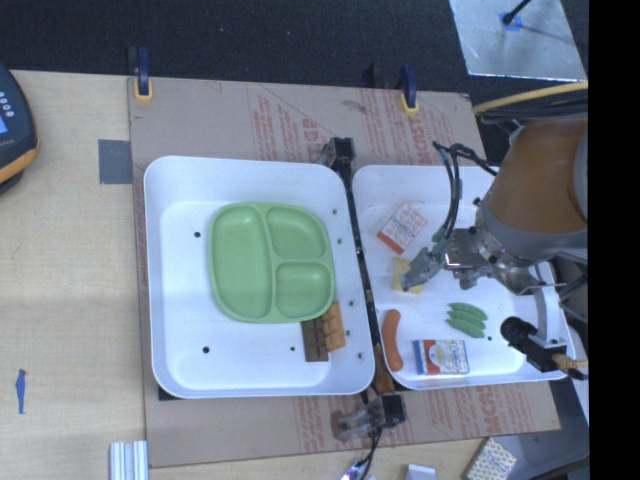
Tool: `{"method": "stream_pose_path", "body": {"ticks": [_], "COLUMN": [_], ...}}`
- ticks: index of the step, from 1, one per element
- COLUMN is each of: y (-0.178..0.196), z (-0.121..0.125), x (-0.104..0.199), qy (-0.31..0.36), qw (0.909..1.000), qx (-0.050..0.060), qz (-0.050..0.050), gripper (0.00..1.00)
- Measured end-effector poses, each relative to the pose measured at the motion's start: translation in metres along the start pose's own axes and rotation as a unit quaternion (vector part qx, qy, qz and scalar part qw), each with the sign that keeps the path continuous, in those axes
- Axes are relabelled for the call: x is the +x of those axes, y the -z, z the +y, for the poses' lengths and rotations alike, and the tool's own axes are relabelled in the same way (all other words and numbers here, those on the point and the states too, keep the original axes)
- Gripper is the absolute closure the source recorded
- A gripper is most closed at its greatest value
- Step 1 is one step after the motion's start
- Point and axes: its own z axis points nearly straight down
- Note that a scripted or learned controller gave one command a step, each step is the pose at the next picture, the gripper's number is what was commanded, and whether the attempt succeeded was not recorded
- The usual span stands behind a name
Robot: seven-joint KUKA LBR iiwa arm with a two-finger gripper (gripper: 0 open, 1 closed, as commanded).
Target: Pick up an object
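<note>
Beside the sausage, illegibly labelled carton.

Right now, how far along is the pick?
Done: the arm has reached into the right bin, with the pincer low beside the yellowish piece. In hand: nothing visibly lifted; whether it grips that piece is unclear. Left: the lift itself. The sausage, green pods, both small packets and the green plate lie untouched.
</note>
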Motion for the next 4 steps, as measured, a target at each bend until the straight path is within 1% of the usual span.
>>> {"method": "stream_pose_path", "body": {"ticks": [1,2,3,4], "y": [-0.054,-0.095,-0.092,-0.082], "z": [0.057,0.093,0.115,0.113], "x": [-0.018,-0.020,-0.019,-0.020], "qy": [-0.002,-0.001,-0.002,-0.002], "qw": [1.0000,1.0000,1.0000,1.0000], "qx": [-0.006,-0.006,-0.007,-0.003], "qz": [-0.003,-0.002,-0.002,-0.002], "gripper": [0.00,0.00,0.00,1.00]}}
